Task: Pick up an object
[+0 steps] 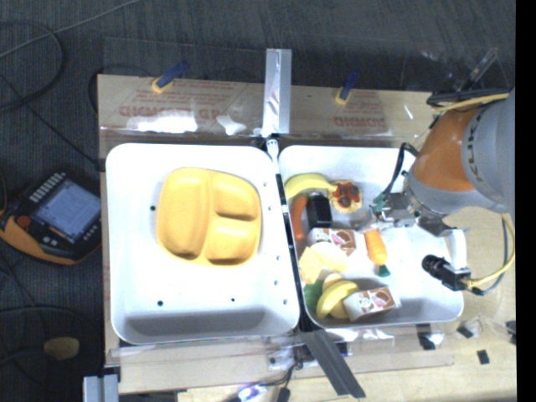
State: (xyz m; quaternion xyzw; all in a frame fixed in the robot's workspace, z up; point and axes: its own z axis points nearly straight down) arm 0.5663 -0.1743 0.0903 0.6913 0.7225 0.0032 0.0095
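The right bin (419, 300) holds several toy foods. A yellow banana (303, 182) lies at its back left, beside a black block (318, 211) and a round red-topped piece (345, 196). An orange carrot (376, 248) with a green tip lies near the middle. At the front are a second banana (333, 296) and a small printed box (372, 301). My gripper (392, 211) hangs low over the bin's middle, just right of the red-topped piece and above the carrot. Nothing can be seen held in it.
The left bin (134, 308) bears a yellow divided plate (208, 216). A white printed packet (339, 240), a pale yellow wedge (318, 263) and a red-orange stick (299, 217) crowd the right bin's left side. The grey arm with its orange band (444, 153) covers that bin's right edge.
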